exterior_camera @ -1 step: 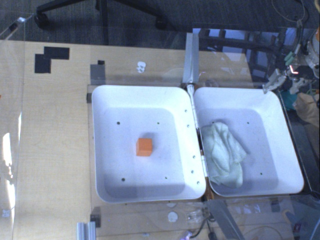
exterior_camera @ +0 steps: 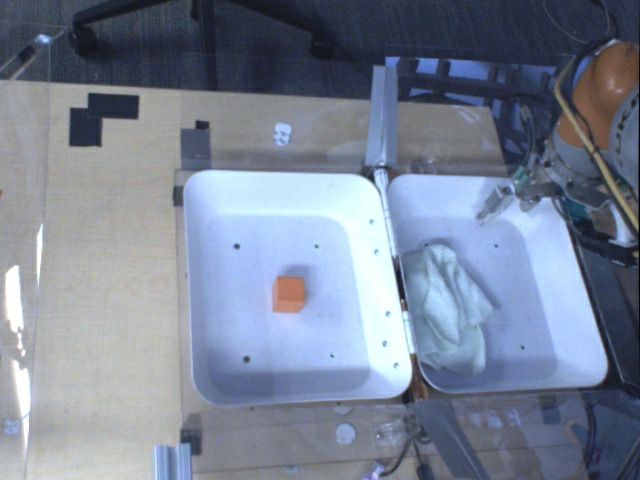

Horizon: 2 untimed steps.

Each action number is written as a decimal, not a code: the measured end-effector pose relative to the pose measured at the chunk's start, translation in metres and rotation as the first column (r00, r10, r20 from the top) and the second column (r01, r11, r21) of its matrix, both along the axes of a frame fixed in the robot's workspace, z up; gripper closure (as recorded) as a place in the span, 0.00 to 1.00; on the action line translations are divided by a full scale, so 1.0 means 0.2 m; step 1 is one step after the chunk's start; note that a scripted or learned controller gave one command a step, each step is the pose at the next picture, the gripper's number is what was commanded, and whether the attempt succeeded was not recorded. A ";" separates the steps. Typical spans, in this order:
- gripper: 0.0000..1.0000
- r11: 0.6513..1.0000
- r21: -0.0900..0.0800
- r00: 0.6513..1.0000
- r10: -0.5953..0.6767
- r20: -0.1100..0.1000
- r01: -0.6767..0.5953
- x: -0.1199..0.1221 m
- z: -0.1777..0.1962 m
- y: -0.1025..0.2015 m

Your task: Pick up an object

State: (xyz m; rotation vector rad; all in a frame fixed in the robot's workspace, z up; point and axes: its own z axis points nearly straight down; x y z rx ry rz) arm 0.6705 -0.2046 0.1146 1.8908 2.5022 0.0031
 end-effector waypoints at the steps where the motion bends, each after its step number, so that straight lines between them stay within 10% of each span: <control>1: 1.00 1.000 -0.004 1.000 0.005 0.009 -0.005 0.02 0.07 0.00; 2: 1.00 0.977 0.001 0.977 -0.214 0.003 0.214 0.00 0.54 0.00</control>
